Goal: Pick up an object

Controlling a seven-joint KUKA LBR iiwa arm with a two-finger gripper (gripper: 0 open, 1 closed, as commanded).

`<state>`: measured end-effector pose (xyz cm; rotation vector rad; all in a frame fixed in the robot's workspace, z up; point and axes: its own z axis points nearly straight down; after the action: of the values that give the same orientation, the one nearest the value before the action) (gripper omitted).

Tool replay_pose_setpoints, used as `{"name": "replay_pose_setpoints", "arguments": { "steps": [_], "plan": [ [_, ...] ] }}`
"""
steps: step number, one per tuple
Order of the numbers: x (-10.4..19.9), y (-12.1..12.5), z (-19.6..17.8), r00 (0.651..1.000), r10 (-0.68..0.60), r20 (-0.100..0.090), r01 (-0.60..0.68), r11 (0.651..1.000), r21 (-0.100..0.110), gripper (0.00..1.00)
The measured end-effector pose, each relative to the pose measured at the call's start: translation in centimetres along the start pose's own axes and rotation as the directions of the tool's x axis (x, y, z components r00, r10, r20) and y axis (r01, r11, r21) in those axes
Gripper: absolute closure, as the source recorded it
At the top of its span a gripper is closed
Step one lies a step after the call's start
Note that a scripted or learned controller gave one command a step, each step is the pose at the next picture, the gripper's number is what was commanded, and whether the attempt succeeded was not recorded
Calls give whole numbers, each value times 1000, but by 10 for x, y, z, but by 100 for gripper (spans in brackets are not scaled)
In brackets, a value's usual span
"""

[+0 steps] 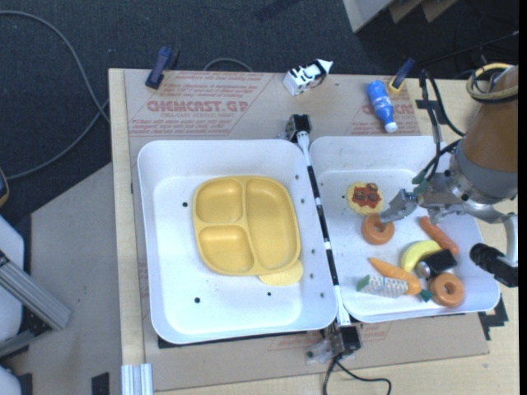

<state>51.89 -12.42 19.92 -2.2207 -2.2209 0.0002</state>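
You have a divided plate [245, 225] in the left bin [165, 299]. The right bin [346, 159] holds toy foods [412, 257]; a bottle [381, 105] lies on the counter [206, 101] behind it.

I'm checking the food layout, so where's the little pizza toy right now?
The pizza toy lies in the right bin, toward its far left part, just above the orange ring and left of the hand.

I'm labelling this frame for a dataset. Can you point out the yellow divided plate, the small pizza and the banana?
yellow divided plate [247, 225]: camera view, centre ridge.
small pizza [365, 196]: camera view, its topped face.
banana [416, 253]: camera view, curved yellow body.
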Motion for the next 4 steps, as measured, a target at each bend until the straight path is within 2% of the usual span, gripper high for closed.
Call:
{"name": "replay_pose_setpoints", "arguments": {
  "steps": [1, 2, 3, 4],
  "plan": [
    [32, 40, 115, 1000, 0, 0, 0, 1000, -1, 0],
    [13, -22, 115, 1000, 1, 0, -1, 1000, 2, 0],
    [13, -21, 105, 1000, 2, 0, -2, 1000, -1, 100],
    [76, 20, 14, 1000, -2, 0, 2, 1000, -2, 100]
  ]
}}
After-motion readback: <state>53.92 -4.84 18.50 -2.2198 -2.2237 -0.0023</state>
